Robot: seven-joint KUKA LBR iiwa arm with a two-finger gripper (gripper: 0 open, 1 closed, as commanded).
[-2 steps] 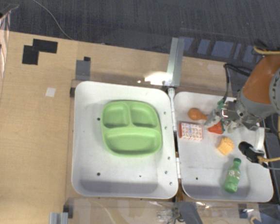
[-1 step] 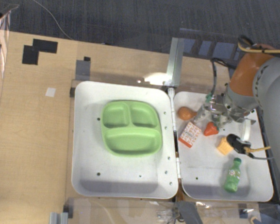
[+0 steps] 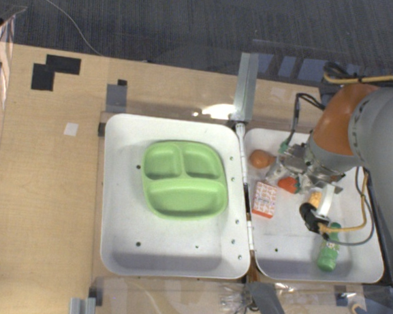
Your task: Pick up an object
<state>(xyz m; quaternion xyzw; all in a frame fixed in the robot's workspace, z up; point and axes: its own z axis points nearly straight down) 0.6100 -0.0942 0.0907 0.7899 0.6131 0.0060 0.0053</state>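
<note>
Over the right bin (image 3: pixel 357 269) the gripper (image 3: pixel 292 169) hangs low beside a small orange-red piece (image 3: pixel 288 185) (whether it grips anything, I cannot tell). That piece looks light, smooth and rounded, so it is likely slippery; a hold across its middle seems safest.

Even, bright overhead light fills the scene. Glare marks the left bin (image 3: pixel 185 128) at its far rim. Focus is slightly soft.

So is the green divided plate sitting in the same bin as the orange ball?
No, the green plate lies alone in the left bin, while the orange ball sits in the right bin, beyond the divider.
</note>
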